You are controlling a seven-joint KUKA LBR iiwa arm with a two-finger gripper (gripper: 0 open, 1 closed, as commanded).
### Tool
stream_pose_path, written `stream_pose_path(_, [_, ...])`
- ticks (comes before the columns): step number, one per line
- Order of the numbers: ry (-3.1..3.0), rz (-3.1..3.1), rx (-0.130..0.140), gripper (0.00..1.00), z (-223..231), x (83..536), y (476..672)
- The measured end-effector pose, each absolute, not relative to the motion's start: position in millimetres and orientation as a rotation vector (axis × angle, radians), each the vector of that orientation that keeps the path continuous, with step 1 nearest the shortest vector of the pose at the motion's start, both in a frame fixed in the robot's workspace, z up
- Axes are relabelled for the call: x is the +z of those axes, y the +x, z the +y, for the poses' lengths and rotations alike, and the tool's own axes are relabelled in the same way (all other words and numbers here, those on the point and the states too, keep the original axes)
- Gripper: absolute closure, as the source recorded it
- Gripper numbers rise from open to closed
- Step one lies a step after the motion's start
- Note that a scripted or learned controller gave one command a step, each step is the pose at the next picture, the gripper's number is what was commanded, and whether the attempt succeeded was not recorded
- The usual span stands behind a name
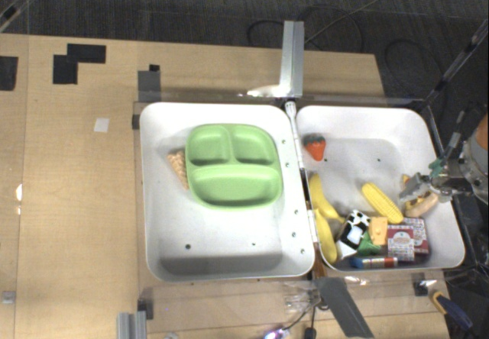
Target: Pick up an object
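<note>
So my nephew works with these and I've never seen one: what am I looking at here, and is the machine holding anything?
This is one picture from a camera fixed above a wooden bench, looking down at a slant. Two shallow white bins sit side by side. The left bin holds a green divided plate with a small tan item tucked at its left edge. The right bin holds toy-like things: a red piece, bananas, a corn cob, a black-and-white figure, a small red box and markers. The machine is a robot arm entering from the right; its gripper sits low at the right bin's right side, near a tan object. I cannot tell whether it grips anything.
</note>
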State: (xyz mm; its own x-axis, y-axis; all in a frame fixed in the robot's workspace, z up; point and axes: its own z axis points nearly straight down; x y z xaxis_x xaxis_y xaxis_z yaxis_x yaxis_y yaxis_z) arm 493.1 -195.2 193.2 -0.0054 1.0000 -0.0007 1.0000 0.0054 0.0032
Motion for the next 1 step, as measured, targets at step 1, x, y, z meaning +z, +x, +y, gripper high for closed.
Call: stream_pose_path(1, [2.412,1.980,0.018,0.00,-179.6,93.6,492.6])
